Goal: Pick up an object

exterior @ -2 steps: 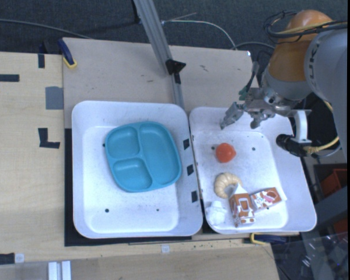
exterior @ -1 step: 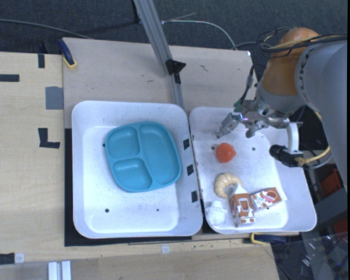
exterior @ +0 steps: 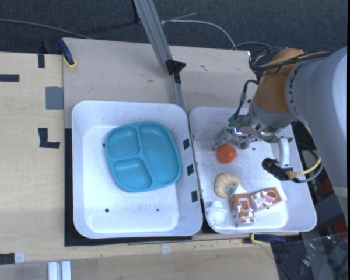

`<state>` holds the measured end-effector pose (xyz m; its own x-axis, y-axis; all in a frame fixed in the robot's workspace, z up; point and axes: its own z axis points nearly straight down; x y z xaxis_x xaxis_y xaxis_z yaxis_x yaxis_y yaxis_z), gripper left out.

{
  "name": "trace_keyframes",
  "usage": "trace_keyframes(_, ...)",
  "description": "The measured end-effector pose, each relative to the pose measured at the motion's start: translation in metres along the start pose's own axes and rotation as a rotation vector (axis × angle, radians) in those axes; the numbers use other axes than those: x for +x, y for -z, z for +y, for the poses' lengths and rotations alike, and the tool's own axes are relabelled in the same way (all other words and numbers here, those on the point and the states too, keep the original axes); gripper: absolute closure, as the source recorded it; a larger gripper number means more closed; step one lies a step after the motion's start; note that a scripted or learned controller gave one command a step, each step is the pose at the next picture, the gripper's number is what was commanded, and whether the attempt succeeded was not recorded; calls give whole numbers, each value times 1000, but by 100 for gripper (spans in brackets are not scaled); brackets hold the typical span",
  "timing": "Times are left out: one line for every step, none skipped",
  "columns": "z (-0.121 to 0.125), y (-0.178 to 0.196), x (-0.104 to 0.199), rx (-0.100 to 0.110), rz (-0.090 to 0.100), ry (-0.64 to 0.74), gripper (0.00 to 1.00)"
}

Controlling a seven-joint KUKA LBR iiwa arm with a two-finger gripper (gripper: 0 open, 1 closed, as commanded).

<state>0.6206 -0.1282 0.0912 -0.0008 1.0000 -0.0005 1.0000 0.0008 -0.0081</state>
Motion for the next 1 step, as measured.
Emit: trace_keyframes(2,14,1,-6,1,2,100)
